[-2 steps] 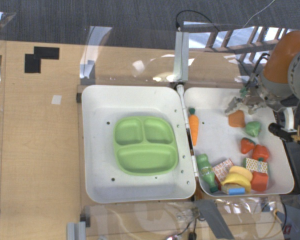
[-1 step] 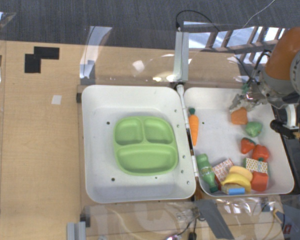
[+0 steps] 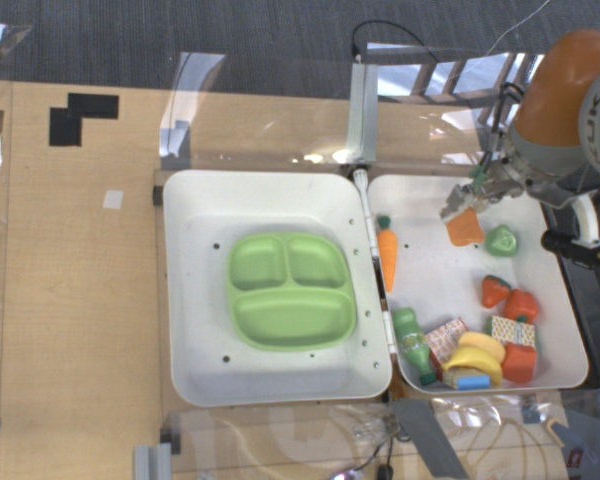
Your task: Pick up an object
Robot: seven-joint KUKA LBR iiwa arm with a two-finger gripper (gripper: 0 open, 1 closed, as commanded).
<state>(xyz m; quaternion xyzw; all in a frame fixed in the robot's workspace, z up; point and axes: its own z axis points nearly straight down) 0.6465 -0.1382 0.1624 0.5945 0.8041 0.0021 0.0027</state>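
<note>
A flat orange piece (image 3: 465,228) lies tilted near the back of the right bin (image 3: 420,193), just beside a rounded green toy (image 3: 500,240). Its upper edge meets the gripper (image 3: 467,200), though whether the fingers actually clasp it is hard to tell.

Arm (image 3: 570,98) cut off by right edge past orange band. Gripper (image 3: 467,201) small and slanted: finger state unreadable, contact with orange piece (image 3: 466,228) below it unclear. Heap at right bin's (image 3: 430,193) near corner overlaps: banana (image 3: 477,354) covers part of blue piece (image 3: 468,381) (only sliver shows), red block (image 3: 518,361) and patterned box (image 3: 444,338) partly hidden. Print on green bottle (image 3: 412,334) too small to read.
</note>
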